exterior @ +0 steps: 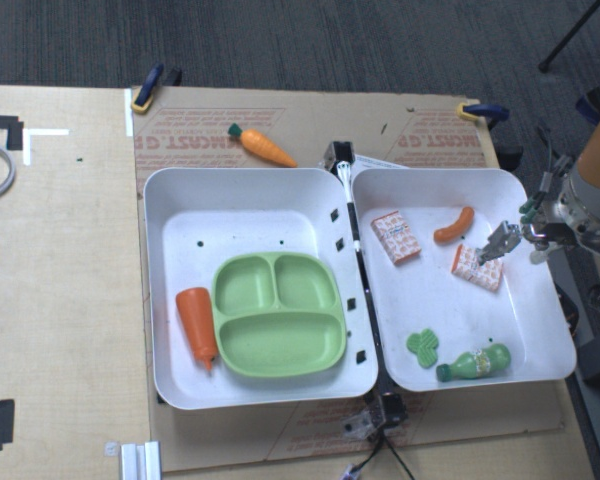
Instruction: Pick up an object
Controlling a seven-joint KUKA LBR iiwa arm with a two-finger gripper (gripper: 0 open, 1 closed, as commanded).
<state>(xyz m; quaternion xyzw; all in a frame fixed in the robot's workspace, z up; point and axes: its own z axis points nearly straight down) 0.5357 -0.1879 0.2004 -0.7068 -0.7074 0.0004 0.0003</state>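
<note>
One small red-and-white packet [478, 267] is lying in the right bin [540, 363], just left of the gripper [501, 240] and seemingly being touched by it. Nothing is being seen clasped; whether the gripper is parted or closed cannot be told.

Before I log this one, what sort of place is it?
Most likely a robot test bench in a lab: two white bins clamped onto cardboard, toy food such as a carrot and a green plate, and a gripper reaching in.
</note>
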